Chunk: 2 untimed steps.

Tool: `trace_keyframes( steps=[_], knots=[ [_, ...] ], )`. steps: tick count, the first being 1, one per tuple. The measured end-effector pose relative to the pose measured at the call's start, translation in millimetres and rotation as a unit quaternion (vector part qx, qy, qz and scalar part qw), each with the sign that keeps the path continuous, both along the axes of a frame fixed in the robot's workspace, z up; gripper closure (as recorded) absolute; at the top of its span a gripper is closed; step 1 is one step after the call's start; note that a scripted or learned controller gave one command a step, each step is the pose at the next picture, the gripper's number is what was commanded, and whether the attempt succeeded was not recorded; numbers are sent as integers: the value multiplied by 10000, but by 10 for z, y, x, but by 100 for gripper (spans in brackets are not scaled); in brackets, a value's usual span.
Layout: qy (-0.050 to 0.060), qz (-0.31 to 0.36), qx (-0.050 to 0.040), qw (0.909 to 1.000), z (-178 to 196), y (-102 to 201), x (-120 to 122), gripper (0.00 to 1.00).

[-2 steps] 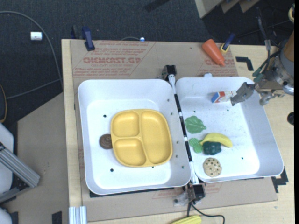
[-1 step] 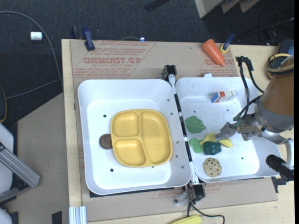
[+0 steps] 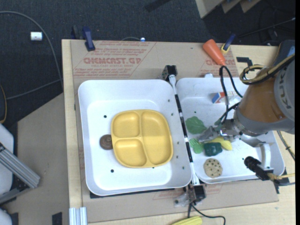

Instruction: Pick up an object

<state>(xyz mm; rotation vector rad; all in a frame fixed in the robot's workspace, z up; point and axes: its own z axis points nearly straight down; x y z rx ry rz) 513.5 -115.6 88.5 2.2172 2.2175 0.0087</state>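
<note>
My gripper (image 3: 207,135) hangs low in the right bin (image 3: 199,91), near its left side, with the grey arm coming in from the right. Just under and beside it lie a dark teal object (image 3: 213,149), a small green piece (image 3: 196,147) and a yellow piece (image 3: 227,145). A green leaf-shaped item (image 3: 194,124) lies just up-left of the gripper. A round speckled cookie (image 3: 213,167) sits closer to the front. A small red, white and blue item (image 3: 217,97) lies toward the back. I see nothing held.
The left bin (image 3: 89,100) holds a yellow divided plate (image 3: 140,138) with a brown disc (image 3: 106,141) by its left edge. On the bench behind the bins are an orange tool (image 3: 213,52) and a blue clamp (image 3: 87,39).
</note>
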Motion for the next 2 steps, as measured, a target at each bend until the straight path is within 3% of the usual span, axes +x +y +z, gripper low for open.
trace_keyframes(
  steps=[1, 2],
  knots=[
    [-14, -2, 0, 10000, 101, 4, 7, 100],
    [36, 7, 4, 10000, 963, 671, 339, 100]
  ],
)
